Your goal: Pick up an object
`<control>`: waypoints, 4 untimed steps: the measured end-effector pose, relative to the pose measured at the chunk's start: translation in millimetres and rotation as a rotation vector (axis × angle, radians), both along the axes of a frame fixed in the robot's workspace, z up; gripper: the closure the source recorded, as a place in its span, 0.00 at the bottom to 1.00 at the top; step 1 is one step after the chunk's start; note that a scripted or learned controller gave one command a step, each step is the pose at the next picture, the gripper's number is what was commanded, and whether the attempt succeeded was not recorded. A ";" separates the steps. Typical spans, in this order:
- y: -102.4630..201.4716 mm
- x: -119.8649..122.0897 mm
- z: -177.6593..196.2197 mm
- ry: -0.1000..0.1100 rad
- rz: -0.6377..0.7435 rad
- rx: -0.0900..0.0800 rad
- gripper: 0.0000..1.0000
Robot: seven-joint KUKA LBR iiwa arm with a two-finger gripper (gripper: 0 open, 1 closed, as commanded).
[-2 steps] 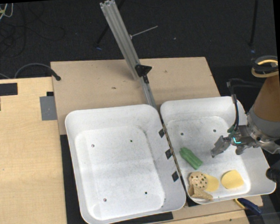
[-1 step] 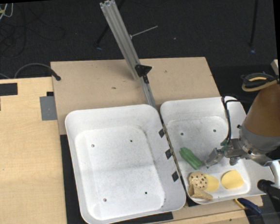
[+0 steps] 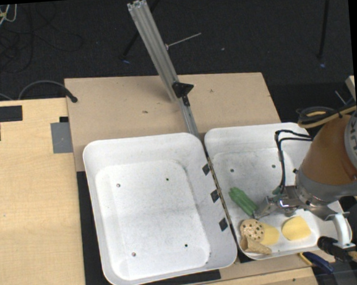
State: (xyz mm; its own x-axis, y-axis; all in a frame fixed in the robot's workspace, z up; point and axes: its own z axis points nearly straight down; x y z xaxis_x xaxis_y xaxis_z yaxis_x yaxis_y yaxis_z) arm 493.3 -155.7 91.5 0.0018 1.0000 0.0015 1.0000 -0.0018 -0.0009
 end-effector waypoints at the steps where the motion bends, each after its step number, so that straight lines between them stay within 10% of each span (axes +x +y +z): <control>1: -0.7 -0.5 10.6 0.001 -0.005 0.001 1.00; 4: -2.8 1.5 184.1 -0.002 0.002 -0.002 1.00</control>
